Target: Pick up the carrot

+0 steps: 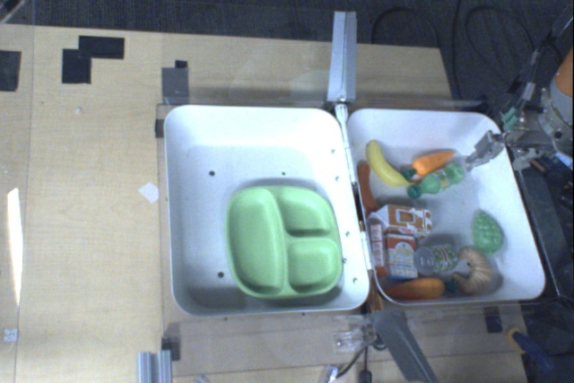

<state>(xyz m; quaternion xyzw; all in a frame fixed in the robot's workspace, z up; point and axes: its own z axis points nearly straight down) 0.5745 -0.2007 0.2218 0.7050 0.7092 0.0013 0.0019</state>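
Carrot (433,162) lies in right bin (529,220), upper part, just right of banana (386,166), touching green bottle (437,182). Looks like light, stiff, smooth plastic; grab across orange mid-body. Pincer (489,148) near its right; opening can't tell, holds nothing visible.

Two white bins are sitting side by side on the wooden bench. The left bin (188,193) is holding a green divided tray (282,239) toward its lower half. The right bin (520,220) is holding a cluster of toy foods: the carrot (433,161) is lying near the top, just right of a banana (386,166). The gripper (484,148) is hovering at the bin's upper right, near the carrot.
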